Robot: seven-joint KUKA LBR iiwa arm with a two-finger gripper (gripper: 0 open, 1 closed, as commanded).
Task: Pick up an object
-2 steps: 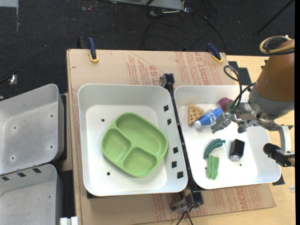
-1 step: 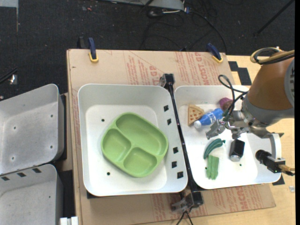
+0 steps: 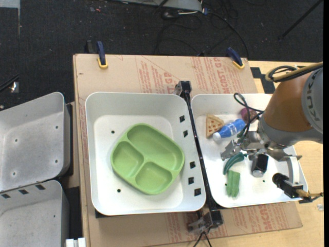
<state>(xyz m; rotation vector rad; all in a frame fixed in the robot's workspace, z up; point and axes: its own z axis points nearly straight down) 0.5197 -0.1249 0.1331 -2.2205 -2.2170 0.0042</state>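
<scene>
Just below the metal fingers (image 3: 232,152) of the gripper (image 3: 234,153), a green soft plastic strip (image 3: 233,183) is seen lying loose in the right white bin (image 3: 216,199). A curved dark-green piece (image 3: 234,160) is touched at the tips; a grasp can't be confirmed, and finger spacing cannot be told. Just beyond, a blue-capped clear bottle (image 3: 230,129) and tan waffle-textured triangle (image 3: 213,124) are placed. Farther off, a light-green divided plastic plate (image 3: 147,159) is left alone. Approach step judged; descent and closing are needed next.

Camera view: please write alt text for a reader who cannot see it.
A grey and orange robot arm reaches into the right white bin, its hand low among a blue bottle, a waffle-patterned triangle and green objects. The left bin holds a green divided plate.
</scene>
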